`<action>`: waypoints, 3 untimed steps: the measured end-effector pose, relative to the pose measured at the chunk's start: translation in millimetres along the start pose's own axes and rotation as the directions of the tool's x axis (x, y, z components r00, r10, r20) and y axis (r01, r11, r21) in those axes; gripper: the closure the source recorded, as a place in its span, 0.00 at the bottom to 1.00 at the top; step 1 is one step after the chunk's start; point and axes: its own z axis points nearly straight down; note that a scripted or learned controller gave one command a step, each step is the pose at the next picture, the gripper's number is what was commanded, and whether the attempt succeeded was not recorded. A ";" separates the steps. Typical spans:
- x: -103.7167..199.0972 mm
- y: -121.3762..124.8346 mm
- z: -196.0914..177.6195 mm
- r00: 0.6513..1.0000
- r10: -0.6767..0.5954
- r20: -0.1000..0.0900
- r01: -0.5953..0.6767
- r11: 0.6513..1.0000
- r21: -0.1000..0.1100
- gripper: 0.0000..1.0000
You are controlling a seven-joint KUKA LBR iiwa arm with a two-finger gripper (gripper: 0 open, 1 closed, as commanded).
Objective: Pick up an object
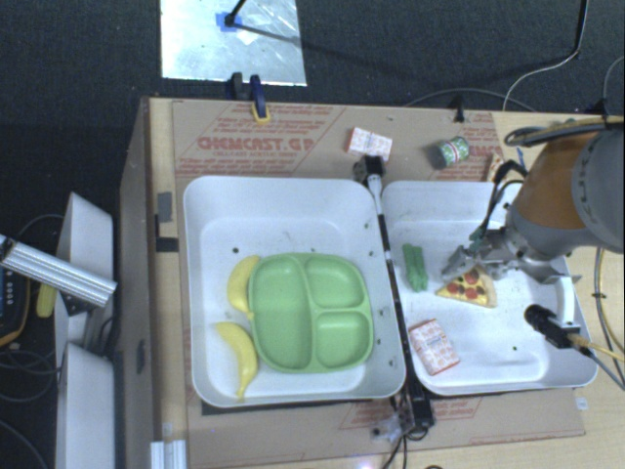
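Grey gripper (467, 262) low over pizza slice (470, 289), touching it; finger spread unclear.

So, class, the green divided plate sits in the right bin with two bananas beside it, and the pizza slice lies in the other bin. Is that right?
Not quite. The camera view shows the green divided plate in the left bin, not the right, with two bananas beside it. The pizza slice lies in the other bin.

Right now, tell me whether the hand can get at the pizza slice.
Probably yes. The hand hangs just above the pizza slice in the right bin, and nothing lies over it; the green block sits apart to its left.
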 end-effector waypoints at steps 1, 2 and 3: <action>59.5 6.3 -0.5 1.000 -0.002 0.001 0.002 1.000 -0.001 0.00; 53.0 -39.0 -0.1 1.000 0.000 0.001 0.000 1.000 0.000 0.00; -24.6 -45.4 -20.8 1.000 0.002 0.003 -0.002 1.000 -0.002 0.00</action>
